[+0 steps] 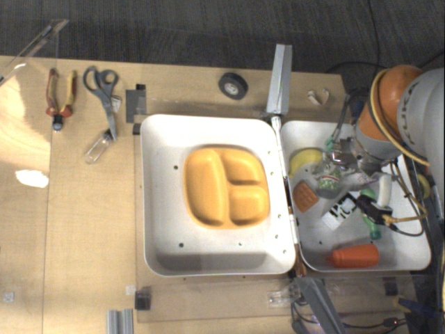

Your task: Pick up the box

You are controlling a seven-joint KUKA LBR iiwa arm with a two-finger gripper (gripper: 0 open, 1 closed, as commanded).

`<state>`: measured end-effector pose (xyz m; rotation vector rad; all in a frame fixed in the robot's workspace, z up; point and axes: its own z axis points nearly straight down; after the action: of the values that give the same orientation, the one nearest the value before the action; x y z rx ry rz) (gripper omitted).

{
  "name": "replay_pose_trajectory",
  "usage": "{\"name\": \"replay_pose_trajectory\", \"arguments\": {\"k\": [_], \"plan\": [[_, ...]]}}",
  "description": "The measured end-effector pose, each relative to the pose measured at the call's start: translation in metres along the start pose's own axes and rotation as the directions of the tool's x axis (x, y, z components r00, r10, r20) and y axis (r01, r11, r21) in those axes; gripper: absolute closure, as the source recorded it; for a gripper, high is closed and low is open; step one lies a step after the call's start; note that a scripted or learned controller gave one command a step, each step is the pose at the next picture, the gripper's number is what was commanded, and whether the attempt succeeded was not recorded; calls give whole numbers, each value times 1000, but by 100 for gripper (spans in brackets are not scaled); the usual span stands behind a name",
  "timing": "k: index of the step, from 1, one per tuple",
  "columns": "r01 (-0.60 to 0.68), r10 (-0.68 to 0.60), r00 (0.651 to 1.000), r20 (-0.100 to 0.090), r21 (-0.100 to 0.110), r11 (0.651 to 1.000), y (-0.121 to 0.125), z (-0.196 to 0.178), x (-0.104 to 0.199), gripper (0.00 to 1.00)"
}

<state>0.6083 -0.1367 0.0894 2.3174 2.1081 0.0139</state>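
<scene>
Camera view, nearest edge first: a carrot (pixel 354 257) lies along the right bin's (pixel 417 261) front wall, at about 6 o'clock in that bin. Just above it, near the bin's middle, sits the box (pixel 338 210) (white with black print, tilted), and a green-tipped tool (pixel 372 221) lies at its 3 o'clock. A brown, rounded item (pixel 304 196) rests at the box's 10 o'clock, close to the bin's left wall. The gripper (pixel 336 174) hangs over the spot just past the box, at its 12 o'clock; whether its fingers are spread or closed I cannot tell, and nothing is seen between them. A yellow fruit (pixel 304 161) lies at the gripper's 9 o'clock. The arm (pixel 407 110) comes in from 3 o'clock. In the left bin (pixel 163 207) a yellow divided tray (pixel 226 186) sits in the centre. On the bench (pixel 76 242) at far left, scissors (pixel 104 96), pliers (pixel 59 97) and a tape roll (pixel 233 85) lie along the back.
</scene>
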Motion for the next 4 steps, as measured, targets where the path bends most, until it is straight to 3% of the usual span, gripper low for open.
{"name": "replay_pose_trajectory", "arguments": {"k": [1,2,3,4], "plan": [[241,-241,970,-2,6,970,-59,-69,44,100],[288,-288,958,-1,5,958,-70,-4,-21,100],[391,-391,920,-1,3,920,-61,-98,55,100],[268,-268,964,-1,6,964,-42,-7,15,100]]}}
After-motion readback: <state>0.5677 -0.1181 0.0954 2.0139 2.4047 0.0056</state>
